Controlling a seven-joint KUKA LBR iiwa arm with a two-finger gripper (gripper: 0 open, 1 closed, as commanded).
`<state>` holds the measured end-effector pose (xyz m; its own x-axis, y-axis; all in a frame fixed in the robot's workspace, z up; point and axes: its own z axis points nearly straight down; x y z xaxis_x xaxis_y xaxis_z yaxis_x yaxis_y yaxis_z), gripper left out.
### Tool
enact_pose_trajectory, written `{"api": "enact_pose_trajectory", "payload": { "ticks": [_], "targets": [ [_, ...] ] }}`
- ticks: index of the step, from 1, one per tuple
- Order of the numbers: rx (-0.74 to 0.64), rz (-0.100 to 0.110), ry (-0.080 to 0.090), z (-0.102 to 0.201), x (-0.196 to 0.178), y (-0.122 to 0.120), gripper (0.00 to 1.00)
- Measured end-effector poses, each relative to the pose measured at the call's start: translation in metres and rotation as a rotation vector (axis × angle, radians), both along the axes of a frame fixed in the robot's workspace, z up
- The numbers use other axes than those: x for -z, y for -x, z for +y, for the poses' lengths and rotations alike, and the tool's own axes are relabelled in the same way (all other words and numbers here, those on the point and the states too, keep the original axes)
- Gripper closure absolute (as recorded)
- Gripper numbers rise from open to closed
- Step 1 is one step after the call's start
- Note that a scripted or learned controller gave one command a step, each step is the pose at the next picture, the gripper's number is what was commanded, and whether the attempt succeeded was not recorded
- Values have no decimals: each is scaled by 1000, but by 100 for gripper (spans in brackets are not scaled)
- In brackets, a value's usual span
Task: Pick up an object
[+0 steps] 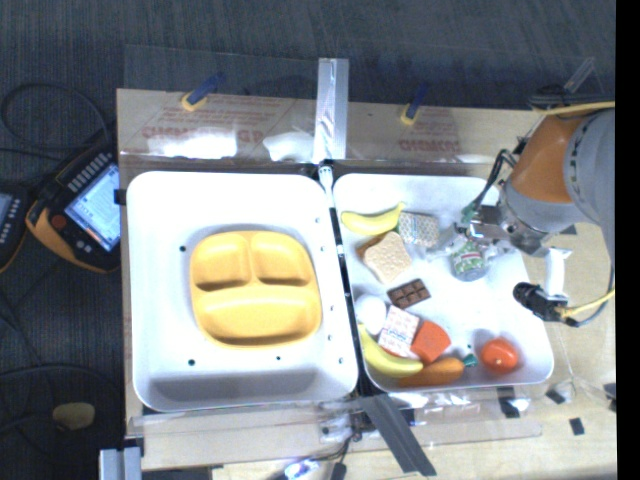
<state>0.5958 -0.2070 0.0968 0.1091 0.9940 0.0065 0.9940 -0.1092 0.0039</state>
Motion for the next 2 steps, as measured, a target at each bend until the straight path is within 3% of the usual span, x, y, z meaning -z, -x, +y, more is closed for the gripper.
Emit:
{"api": "enact_pose_trajectory", "payload": {
  "ticks": [1, 2],
  "targets": [
    [0, 4, 3, -1, -7, 1, 100],
    [25, 7, 7, 70, -138, 27, 100]
  ]
}}
